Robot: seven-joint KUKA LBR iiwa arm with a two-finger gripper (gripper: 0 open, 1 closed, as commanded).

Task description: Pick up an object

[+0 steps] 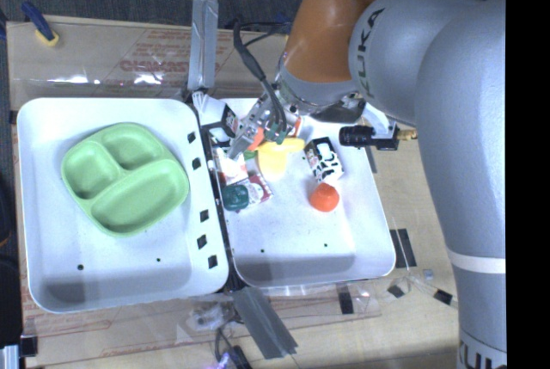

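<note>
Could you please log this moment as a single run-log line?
arm: reaching into right white bin | hand: low at far-left corner, over yellow round object | orange ball: loose | green divided plastic plate: left bin

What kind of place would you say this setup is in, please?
Probably a robotics lab's grasping test bench: a KUKA arm reaches over two white bins taped to the bench, one holding a green divided plate, the other small toys such as an orange ball.
</note>
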